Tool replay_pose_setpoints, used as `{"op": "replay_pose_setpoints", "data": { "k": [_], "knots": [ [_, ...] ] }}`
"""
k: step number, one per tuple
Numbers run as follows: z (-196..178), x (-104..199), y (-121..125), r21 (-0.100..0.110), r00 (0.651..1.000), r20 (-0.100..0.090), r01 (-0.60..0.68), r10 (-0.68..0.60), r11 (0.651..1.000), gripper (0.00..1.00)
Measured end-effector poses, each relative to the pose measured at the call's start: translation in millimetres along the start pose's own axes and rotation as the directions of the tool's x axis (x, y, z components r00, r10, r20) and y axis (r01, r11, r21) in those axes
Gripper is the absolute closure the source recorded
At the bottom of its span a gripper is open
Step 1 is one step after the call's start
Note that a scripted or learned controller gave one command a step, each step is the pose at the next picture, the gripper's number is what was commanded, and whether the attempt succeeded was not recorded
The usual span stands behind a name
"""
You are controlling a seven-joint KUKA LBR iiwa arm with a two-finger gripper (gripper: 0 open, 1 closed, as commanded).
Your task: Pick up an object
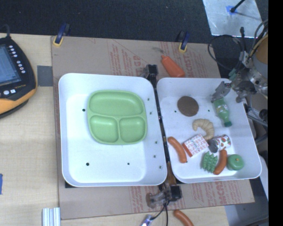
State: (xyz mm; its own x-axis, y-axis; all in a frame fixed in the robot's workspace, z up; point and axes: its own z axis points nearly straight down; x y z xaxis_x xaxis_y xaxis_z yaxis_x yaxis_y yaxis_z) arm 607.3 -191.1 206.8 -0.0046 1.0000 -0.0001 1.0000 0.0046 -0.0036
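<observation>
Item recorded: a two-finger metal gripper (pixel 225 91) on the grey arm, positioned over the far right corner of the right shallow white bin (pixel 172 126); its grey fingers (pixel 220 89) appeared spread, one resting at the cap end of a small green plastic bottle (pixel 222 110), nothing held between them. The bottle lay flat just below the gripper, its length running toward the near edge of the bin. To the gripper's left, a round flat brown disc (pixel 188 105) lay on the bin floor. Below and left of the gripper, a pale tan croissant-shaped toy (pixel 204 125); nearer still, a red-and-white printed carton (pixel 195 145) touching a small patterned can (pixel 220 142). Further left of these, an orange-red toy sausage (pixel 177 149) lay near the bin's left wall. Well below the gripper, along the near wall: a spiky green toy vegetable (pixel 209 162), a second orange-red sausage (pixel 220 162) leaning against it, and a round green toy fruit (pixel 235 162). Far to the gripper's left, the left shallow white bin (pixel 75 140) held a light green three-compartment plastic tray (pixel 117 116). Outside the bins, on the cardboard sheet (pixel 108 55), an orange toy carrot (pixel 172 66) lay up and left of the gripper. A black-and-orange control pendant (pixel 9 76) sat at the bench's far left.
</observation>
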Motion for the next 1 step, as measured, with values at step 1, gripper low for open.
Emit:
{"op": "replay_pose_setpoints", "data": {
  "k": [1],
  "knots": [
    [102.1, -14.8, -8.2, -0.003, 1.0, 0.003, 0.001, -0.001, 1.0, 0.0]
  ]
}}
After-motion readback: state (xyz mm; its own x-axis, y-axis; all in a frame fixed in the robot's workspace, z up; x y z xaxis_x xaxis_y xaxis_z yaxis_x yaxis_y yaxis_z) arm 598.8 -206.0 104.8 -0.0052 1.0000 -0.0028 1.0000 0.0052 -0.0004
